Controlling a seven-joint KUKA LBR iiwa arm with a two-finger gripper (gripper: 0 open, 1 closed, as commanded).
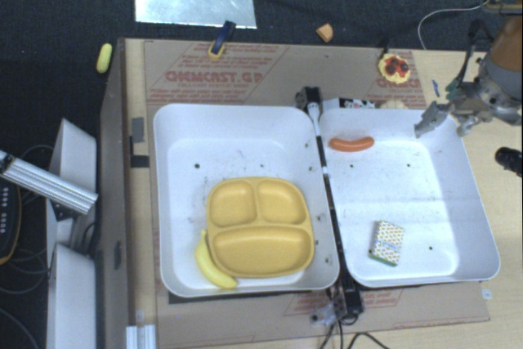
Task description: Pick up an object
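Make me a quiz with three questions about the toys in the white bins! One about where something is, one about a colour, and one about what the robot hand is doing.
1. Where is the hot dog?
A. Right bin, near its far edge
B. On the yellow tray
C. On the floor

2. What colour is the divided tray?
A. Red
B. Yellow
C. Blue

3. Where is the end effector?
A. Touching the banana
B. Pressing on the small box
C. By the right bin's far right corner, apart from the toys

Answers:
1. A: the hot dog lies in the right bin close to the far wall.
2. B: the tray in the left bin is yellow, like the banana beside it.
3. C: it sits at that corner, away from the hot dog and box.
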